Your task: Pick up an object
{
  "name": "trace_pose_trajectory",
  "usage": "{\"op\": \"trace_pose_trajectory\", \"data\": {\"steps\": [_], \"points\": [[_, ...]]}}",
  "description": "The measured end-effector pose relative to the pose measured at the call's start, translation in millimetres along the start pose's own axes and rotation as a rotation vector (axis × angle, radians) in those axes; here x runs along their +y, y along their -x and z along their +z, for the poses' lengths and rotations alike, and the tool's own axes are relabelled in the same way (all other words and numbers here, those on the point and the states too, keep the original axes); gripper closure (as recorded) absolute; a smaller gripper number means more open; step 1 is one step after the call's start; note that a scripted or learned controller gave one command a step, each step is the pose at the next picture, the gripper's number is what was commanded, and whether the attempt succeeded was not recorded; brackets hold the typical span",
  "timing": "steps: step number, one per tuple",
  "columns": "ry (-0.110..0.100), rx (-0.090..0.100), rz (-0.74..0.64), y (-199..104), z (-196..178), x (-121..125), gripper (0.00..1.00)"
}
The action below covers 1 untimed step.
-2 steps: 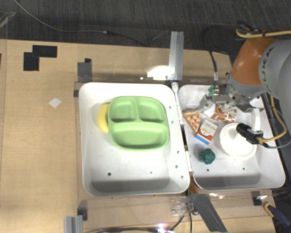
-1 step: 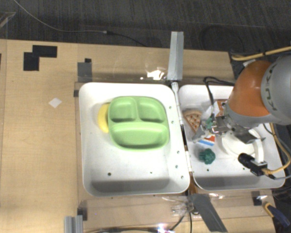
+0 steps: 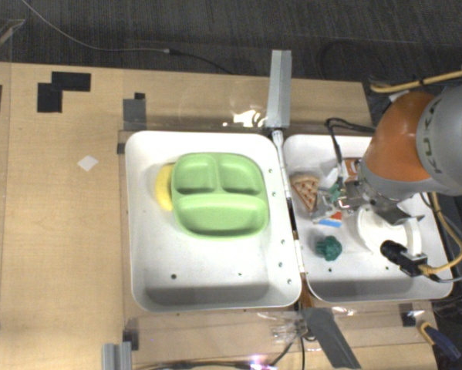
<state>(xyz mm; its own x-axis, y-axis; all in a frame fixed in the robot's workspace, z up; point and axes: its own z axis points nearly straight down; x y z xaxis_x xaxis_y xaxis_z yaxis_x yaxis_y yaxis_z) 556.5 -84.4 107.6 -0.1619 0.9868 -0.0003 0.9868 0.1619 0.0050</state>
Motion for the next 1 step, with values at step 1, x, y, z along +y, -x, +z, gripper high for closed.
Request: {"op": "trace_pose_trajectory", "data": {"steps": [1], "points": [[-0.002,0.0,0.054,-51.8,-76.3,69.8,1.0]]}}
